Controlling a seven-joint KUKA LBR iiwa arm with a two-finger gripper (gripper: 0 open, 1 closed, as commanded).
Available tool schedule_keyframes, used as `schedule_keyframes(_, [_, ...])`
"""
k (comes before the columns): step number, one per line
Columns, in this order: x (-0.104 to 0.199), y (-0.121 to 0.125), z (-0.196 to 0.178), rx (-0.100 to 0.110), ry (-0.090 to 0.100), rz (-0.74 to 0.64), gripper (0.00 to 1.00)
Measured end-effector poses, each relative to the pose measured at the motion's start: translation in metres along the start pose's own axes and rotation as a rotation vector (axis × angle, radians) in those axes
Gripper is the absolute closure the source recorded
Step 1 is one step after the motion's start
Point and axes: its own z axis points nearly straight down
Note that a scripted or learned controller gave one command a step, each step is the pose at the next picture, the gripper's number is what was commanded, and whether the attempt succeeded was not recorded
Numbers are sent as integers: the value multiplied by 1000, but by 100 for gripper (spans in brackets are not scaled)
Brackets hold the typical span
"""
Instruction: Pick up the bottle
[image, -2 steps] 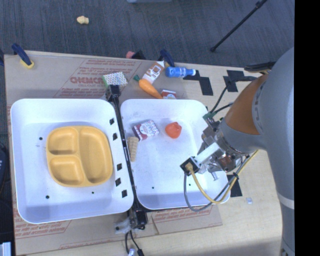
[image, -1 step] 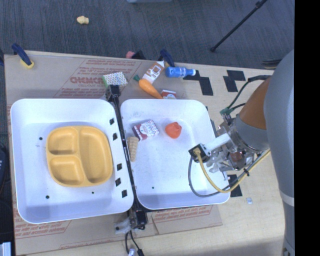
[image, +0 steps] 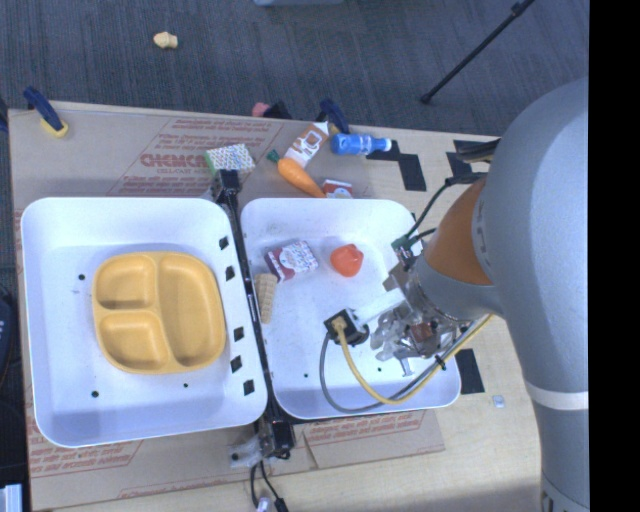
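A blue bottle (image: 357, 145) lies on its side on the cardboard behind the right bin (image: 300, 395), outside it. Beside it to the left lies a small white bottle with an orange label (image: 305, 146). My gripper (image: 398, 340) hangs low over the right part of the right bin, well in front of both bottles. Metal parts and a yellow cable crowd the gripper's tip. I see no object at the tip.
The right bin holds a red-and-white carton (image: 292, 259), a red-orange piece (image: 347, 260) and a cone (image: 266, 296) by the left wall. A carrot (image: 298, 177) lies behind the bin. A yellow divided plate (image: 158, 310) sits in the left bin (image: 50, 400).
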Motion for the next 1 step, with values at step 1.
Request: schedule_keyframes(1, [-1,8,-74,-2,2,12,100])
